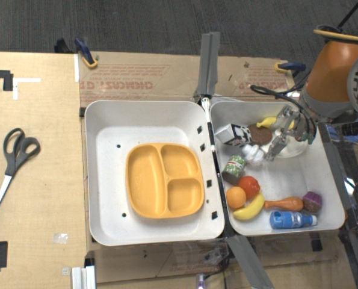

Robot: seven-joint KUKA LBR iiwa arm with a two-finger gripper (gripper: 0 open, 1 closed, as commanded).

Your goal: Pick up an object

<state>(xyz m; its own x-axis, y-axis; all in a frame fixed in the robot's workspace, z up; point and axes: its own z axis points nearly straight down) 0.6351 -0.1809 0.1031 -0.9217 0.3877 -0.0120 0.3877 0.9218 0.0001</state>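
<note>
My gripper [277, 143] is low over the back of the right bin [332, 179], reaching in from the right under the orange band. Its tip is beside a white crumpled object [254, 154] and a brown round item [262, 135], with a small yellow piece [266, 122] just behind. Around it lie a white-and-black carton [231, 134], a green can [233, 168], a red tomato [249, 185], an orange [235, 197], a banana [249, 208], a carrot [284, 203], a purple item [311, 201] and a blue bottle [292, 220]. I see nothing held.
The left bin [100, 161] holds a yellow divided plate [165, 179]. Scissors [13, 161] lie on the bench at far left. A grey divider bar [207, 65] runs between the bins at the back.
</note>
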